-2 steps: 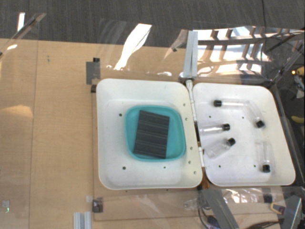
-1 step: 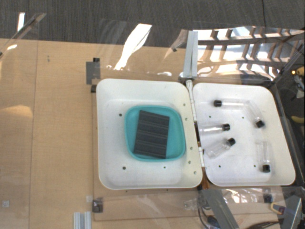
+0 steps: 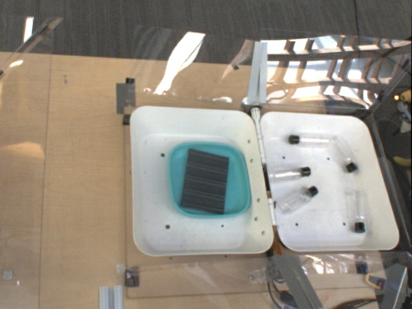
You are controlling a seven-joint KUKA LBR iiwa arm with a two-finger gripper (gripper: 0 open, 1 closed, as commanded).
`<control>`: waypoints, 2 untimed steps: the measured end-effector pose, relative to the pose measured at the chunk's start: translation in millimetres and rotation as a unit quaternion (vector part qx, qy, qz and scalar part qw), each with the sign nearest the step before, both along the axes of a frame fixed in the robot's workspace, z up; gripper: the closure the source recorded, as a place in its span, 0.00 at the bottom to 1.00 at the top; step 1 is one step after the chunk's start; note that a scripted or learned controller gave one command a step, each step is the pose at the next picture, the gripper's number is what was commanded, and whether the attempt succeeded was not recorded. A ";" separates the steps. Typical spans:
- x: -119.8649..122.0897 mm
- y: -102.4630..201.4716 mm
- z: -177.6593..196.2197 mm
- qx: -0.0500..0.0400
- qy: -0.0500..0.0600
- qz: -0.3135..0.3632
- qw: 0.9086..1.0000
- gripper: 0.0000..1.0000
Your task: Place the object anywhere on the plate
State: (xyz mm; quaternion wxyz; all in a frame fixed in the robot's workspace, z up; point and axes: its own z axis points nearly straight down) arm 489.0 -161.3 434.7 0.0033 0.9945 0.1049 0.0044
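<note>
Object: dark grey ribbed rectangular block [image 3: 205,181], lying flat and slightly tilted.
Location: on the teal plate [image 3: 176,192], inside the left bin [image 3: 148,224].
Writing: none readable.
Room: teal rim shows all round the block.
Right bin [image 3: 380,227]: five clear vials with black caps [image 3: 293,139], scattered apart.

Arm [image 3: 394,288] — perhaps grey sliver, lower-right corner

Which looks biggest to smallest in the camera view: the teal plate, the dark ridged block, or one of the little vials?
1. Teal plate, biggest.
2. Dark ridged block, lying on the plate.
3. Vial in the right bin, smallest.
</note>
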 end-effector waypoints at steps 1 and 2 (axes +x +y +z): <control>0.0 0.0 0.0 0.000 0.000 0.000 1.000 0.00; 0.0 0.0 0.0 0.000 0.000 0.000 1.000 0.00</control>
